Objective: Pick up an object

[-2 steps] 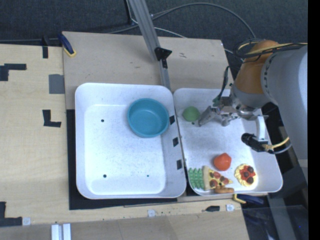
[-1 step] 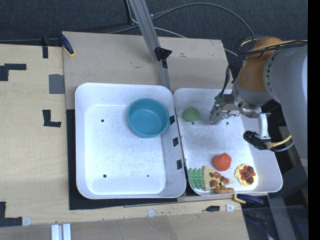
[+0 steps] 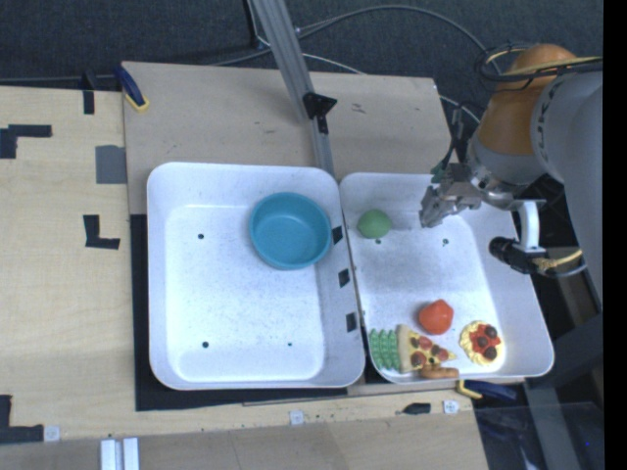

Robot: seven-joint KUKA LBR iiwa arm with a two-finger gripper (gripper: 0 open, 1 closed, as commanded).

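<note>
No brand, label or readable writing shows on anything here. Taking the right bin (image 3: 509, 292) as the landmark: well to its left, past black tape marks (image 3: 98, 231) on the wooden bench (image 3: 59, 311), the left bin (image 3: 186, 292) sits flush against it, their rims touching along the middle. In the left bin's upper part rests a blue bowl (image 3: 290, 229), round, upright and open side up, near the shared rim. A grey metal pole (image 3: 289, 57) slants down from the top of the view to the far end of that shared rim.

Inside the right bin, in its upper left corner just beside the shared rim, lies a small green ball (image 3: 373, 224), round and pale green. Along the bin's near edge lie a pizza-slice toy (image 3: 411, 349) with green and red patches, a red tomato-like piece (image 3: 436, 315) just above it, and a round yellow tart with red dots (image 3: 481, 342) towards the near right corner.

The gripper (image 3: 438, 207) hangs over the bin's upper middle, near the green ball but apart from it, pointing down. Nothing is visible between its fingers; how wide they stand cannot be told. The arm (image 3: 549, 125) reaches in over the bin's upper right corner, its orange band (image 3: 509, 116) above the wrist.
</note>
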